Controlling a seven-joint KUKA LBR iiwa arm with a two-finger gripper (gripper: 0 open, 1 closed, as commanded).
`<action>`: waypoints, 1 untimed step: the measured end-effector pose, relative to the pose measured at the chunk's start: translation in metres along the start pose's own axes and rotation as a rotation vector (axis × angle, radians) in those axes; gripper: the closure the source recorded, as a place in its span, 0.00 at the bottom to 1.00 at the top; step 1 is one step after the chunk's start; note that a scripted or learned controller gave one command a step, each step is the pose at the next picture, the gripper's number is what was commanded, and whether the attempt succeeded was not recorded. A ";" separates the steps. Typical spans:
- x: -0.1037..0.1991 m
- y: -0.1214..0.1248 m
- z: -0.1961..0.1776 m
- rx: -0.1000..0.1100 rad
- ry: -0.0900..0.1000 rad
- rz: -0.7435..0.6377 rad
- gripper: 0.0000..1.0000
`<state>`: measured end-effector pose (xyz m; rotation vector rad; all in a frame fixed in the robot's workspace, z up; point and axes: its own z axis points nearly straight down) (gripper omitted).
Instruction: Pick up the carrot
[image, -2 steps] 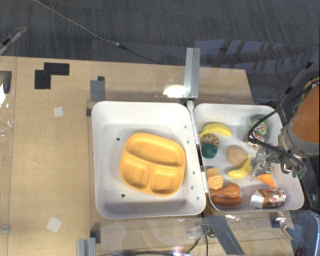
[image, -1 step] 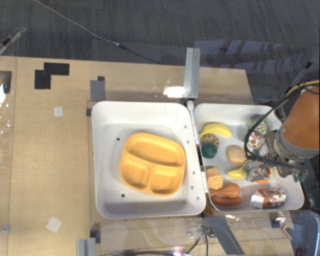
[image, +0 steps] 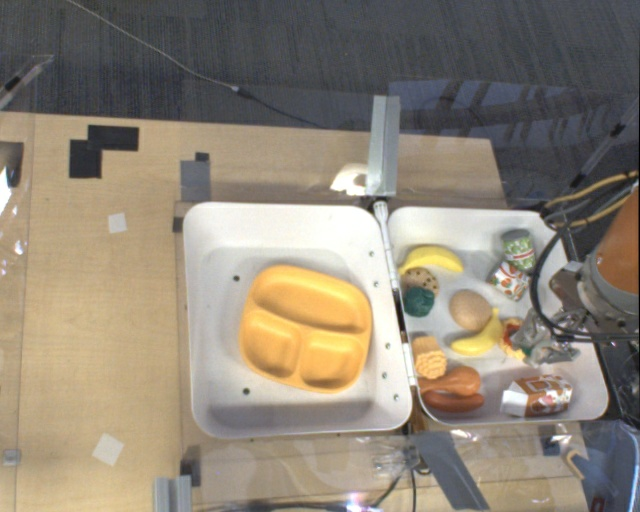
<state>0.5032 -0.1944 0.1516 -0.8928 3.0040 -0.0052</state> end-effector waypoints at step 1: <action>0.005 -0.006 0.007 -0.003 -0.001 0.087 1.00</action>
